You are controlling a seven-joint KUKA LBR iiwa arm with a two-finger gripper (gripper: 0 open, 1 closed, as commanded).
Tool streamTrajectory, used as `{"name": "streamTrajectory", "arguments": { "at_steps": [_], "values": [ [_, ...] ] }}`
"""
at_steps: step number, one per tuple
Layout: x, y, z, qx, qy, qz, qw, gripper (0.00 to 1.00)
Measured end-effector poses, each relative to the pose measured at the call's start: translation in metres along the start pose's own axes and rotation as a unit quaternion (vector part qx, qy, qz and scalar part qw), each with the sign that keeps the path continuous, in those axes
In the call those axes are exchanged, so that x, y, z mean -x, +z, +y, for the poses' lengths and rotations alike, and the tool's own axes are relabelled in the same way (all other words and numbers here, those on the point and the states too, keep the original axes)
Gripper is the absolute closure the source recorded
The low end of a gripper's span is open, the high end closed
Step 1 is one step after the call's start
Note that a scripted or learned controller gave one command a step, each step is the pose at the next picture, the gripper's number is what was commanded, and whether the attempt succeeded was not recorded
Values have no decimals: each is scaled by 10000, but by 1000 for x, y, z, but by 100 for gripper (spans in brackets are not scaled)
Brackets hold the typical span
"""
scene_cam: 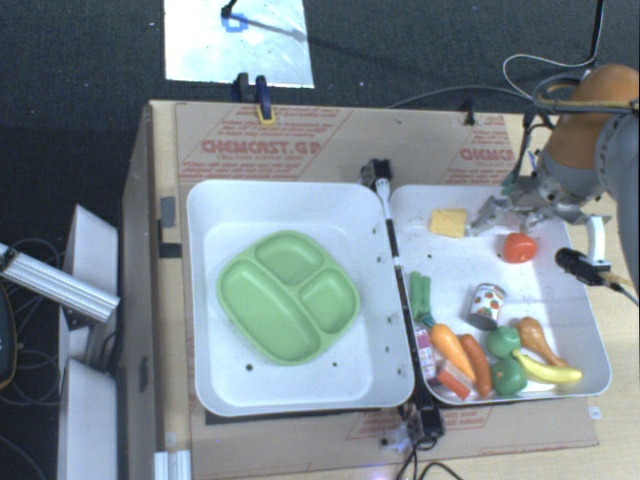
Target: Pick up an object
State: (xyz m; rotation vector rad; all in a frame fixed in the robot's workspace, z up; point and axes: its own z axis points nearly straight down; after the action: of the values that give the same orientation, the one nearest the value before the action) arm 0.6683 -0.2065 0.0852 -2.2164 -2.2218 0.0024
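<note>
Bench (pixel 300 133): brown board, two white bins | floor (pixel 80 58): dark carpet | claw (pixel 517 211): grip state unclear

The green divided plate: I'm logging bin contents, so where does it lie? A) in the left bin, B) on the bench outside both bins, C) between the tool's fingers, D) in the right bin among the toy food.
A: the green divided plate lies flat on the floor of the left bin, apart from the toy food in the right bin, and far from the tool.
</note>
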Motion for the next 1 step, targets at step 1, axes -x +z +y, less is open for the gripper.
{"name": "streamTrajectory", "arguments": {
  "at_steps": [1],
  "values": [
    [0, 0, 0, 4, -4, -1, 10000, 0]
  ]
}}
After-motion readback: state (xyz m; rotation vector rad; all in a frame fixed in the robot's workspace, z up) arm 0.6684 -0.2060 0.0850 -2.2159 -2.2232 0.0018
